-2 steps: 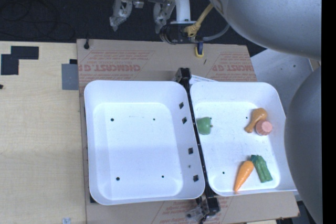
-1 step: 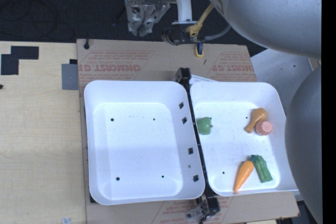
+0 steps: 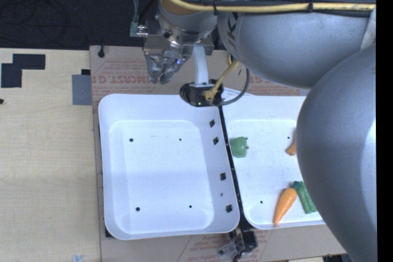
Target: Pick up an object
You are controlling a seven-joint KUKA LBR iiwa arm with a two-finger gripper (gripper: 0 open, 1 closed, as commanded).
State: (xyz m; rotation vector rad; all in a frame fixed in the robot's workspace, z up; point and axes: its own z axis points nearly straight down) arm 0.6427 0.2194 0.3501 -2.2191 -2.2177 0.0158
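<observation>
Arm [image 3: 307,27]: grey, fills upper right, nearest the lens
Left bin [image 3: 116,132]: white, dark dots on floor
Right bin [image 3: 264,113]: holds carrot [image 3: 284,205], green block [image 3: 304,197] touching it, green round item [image 3: 238,146] near the divider, orange bit [image 3: 291,146] at arm's edge
Writing: red mirrored print on cardboard [image 3: 123,78], unreadable
Gripper [image 3: 162,73]: over cardboard behind left bin, jaw gap narrow, nothing between fingers

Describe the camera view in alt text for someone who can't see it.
A large grey robot arm reaches in from the right, its pincer above the far edge of the left white bin. The right bin holds an orange carrot, a green piece and a dark green item.
</observation>
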